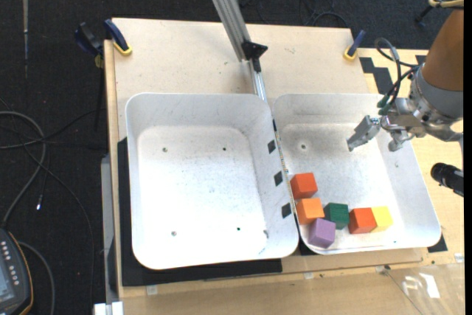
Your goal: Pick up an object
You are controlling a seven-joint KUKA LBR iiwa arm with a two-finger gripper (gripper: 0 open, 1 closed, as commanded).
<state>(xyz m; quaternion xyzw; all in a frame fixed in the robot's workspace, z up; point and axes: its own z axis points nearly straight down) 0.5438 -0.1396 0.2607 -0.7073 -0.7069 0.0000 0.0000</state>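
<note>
Six blocks huddle at the right bin's (413, 181) near edge – the purple block (321, 232) nearest, orange block (303, 184) farthest and freest. Beyond, the jaws (377, 135) hang apart, holding nothing – best lowered straight astride that orange one

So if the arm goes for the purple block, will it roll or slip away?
The purple block looks like a flat-faced cube, so it should slide, not roll. It probably stays rigid when squeezed. It sits against an orange block and near the bin's front wall, so a push may jam or nudge its neighbours.
</note>
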